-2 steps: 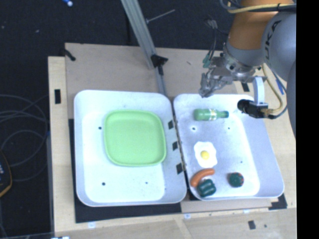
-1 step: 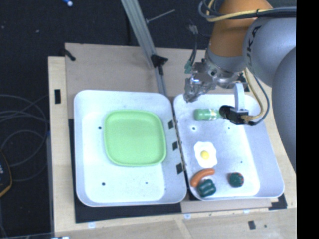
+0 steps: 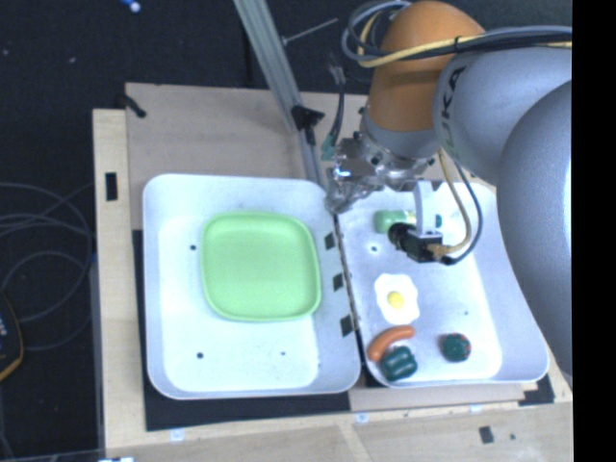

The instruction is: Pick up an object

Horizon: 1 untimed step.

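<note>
My gripper hangs below the orange wrist band, over the top-left corner of the right bin, close to the divider between the bins. In that bin lie a small green object just right of the gripper, a toy fried egg, an orange sausage, a dark green piece and a dark green round toy. The gripper sits above and left of these toys.
The left bin holds a light green square plate. A grey metal bar slants down from the top toward the bins' divider. Cables loop beside the wrist over the right bin.
</note>
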Available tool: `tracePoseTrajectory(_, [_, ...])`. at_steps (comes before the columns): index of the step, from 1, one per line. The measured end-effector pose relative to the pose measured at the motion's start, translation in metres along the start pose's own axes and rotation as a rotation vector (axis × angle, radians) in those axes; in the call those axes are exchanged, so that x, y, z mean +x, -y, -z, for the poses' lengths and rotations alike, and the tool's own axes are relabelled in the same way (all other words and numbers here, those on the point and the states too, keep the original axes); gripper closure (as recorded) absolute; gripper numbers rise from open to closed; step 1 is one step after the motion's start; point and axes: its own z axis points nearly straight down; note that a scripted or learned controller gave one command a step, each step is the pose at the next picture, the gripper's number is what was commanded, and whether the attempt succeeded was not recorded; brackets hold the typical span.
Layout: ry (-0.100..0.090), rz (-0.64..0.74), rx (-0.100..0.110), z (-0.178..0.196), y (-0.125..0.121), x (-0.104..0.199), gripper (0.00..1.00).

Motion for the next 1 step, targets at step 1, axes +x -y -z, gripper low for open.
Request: tracePoseTrajectory(1, [0.0,0.001,0.001,-0.0088,0.0189,0.0479,1.0])
